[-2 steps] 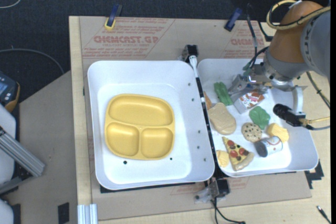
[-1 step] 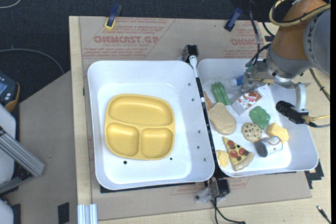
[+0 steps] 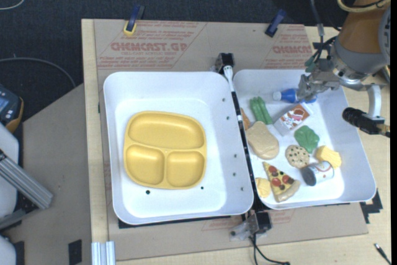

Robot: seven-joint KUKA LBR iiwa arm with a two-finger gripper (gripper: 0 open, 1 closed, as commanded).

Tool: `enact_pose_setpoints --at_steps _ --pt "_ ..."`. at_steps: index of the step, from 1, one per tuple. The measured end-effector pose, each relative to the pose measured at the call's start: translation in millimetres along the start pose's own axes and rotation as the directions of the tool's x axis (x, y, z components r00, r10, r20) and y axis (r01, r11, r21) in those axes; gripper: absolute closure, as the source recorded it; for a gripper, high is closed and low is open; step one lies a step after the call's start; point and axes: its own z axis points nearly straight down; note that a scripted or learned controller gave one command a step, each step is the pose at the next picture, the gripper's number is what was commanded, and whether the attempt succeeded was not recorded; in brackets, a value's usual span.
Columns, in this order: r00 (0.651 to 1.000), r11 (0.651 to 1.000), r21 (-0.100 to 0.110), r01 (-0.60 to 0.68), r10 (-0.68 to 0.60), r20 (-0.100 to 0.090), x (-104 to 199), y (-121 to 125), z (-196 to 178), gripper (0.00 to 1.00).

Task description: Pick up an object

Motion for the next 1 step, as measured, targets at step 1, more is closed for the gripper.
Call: enact_pose_setpoints --at_steps 1 --pt "1.0 1.0 -0.002 0.001 -0.001 0.0 -0.5 2.3 -54.5 1.0"
